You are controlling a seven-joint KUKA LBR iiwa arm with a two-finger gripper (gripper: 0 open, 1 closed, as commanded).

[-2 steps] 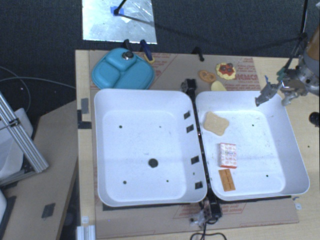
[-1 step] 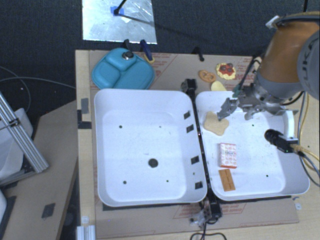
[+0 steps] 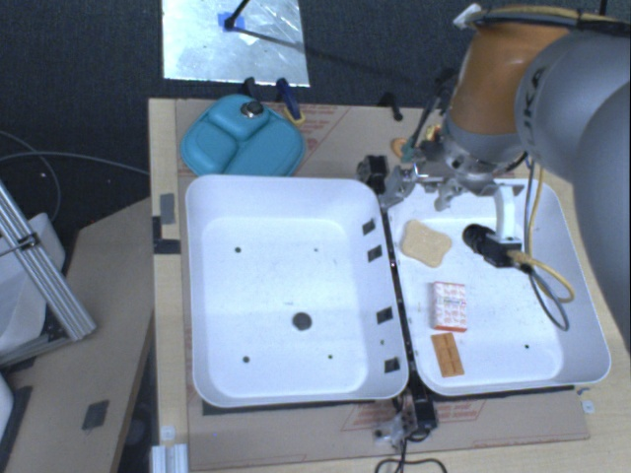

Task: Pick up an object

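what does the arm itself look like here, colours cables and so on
The arm is bulky, rounded and smooth grey, with a wide orange band above the wrist. Below that sits a metallic silver wrist assembly with small brackets. A yellowish cable loops from a black connector beside it.

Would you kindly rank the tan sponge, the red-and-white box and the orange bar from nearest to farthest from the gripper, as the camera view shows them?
1. Tan sponge, just below the gripper, upper left of the right bin.
2. Red-and-white box, mid-bin.
3. Orange bar, near the front rim.
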